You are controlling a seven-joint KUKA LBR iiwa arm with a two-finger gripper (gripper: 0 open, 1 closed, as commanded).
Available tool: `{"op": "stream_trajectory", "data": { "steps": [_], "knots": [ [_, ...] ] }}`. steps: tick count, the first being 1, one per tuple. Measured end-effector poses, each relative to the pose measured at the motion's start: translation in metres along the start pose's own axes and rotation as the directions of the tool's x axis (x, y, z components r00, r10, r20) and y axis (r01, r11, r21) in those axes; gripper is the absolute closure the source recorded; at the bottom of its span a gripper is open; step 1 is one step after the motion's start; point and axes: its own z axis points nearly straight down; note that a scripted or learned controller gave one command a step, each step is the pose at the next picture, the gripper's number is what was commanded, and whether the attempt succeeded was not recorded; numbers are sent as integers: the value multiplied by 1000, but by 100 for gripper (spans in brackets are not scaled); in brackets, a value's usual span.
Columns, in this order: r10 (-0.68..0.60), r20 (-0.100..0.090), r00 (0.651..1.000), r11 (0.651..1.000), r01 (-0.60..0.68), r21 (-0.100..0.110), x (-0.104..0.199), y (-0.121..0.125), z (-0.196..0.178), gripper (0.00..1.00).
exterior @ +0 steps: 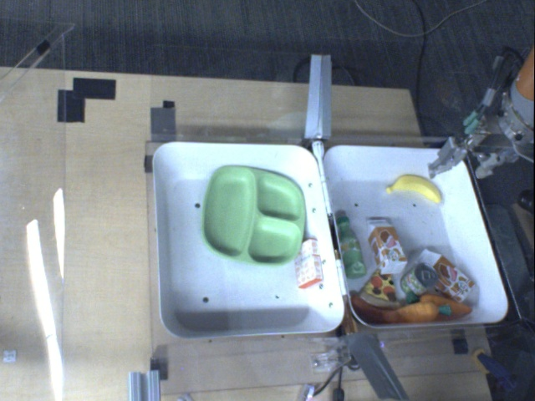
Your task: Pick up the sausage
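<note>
The sausage point(378, 309) lies in the right bin point(489, 249), tight in its near corner against the front wall, long axis running left to right along that wall. A carrot point(422, 310) touches its right end, a pizza slice point(380, 288) sits just above it, and a can point(415, 278) stands close by. The gripper point(456, 153) hovers at the far right rim, past the banana point(415, 188), so the sausage lies diagonally toward the front and left of it. Its fingers look parted and hold nothing. Room beside the sausage is scarce; the wall and carrot crowd any descent
</note>
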Motion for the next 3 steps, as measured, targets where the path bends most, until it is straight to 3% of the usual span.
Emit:
{"op": "stream_trajectory", "data": {
  "steps": [1,2,3],
  "knots": [
    [-52,0,999,999,52,0,9,38,128,0],
    [94,-1,996,996,-94,-5,35,23,192,0],
    [107,-1,994,994,-107,-6,54,-29,190,0]
  ]
}}
